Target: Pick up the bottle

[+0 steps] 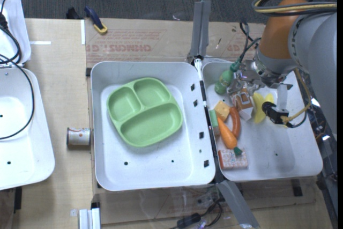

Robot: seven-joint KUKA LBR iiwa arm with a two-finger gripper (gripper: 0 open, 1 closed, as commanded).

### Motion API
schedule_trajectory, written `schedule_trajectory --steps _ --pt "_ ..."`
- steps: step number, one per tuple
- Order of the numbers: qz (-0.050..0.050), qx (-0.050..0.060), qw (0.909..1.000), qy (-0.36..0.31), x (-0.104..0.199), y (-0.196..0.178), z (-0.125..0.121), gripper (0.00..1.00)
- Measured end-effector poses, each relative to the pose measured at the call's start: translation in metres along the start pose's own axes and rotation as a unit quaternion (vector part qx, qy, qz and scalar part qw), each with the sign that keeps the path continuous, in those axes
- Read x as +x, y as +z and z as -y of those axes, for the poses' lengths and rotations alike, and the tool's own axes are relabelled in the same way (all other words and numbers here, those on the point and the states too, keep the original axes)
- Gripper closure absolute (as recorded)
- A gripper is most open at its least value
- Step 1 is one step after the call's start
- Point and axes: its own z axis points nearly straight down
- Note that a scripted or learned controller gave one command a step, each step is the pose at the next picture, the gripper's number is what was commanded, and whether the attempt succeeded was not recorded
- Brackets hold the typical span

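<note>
The bottle (223, 83) is small and green and lies in the back left corner of the right bin (278, 161), tilted with its cap toward the arm. My gripper (241, 85) hangs low over the same bin, just right of the bottle and close to it. Dark cables and metal parts clutter the wrist. I cannot make out whether anything is held. The grey arm with its orange band (278, 35) reaches in from the right.
Beside the gripper in the right bin lie a yellow banana (261, 107), two orange carrots (229, 128), a cheese wedge (222, 111) and a small box (232, 159). The left bin (107, 158) holds a green divided plate (144, 111). A small can (79, 137) rests on the bench to the left.
</note>
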Motion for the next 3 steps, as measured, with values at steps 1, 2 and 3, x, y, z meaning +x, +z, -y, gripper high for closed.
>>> schedule_trajectory --steps 1,2,3 --pt "0.000 0.000 1.0000 0.000 0.000 0.000 0.000 0.00" --pt "0.000 0.017 0.9963 0.085 -0.001 -0.003 -0.012 0.00" --pt "0.000 -0.001 0.9989 -0.047 -0.008 -0.051 -0.020 0.00"
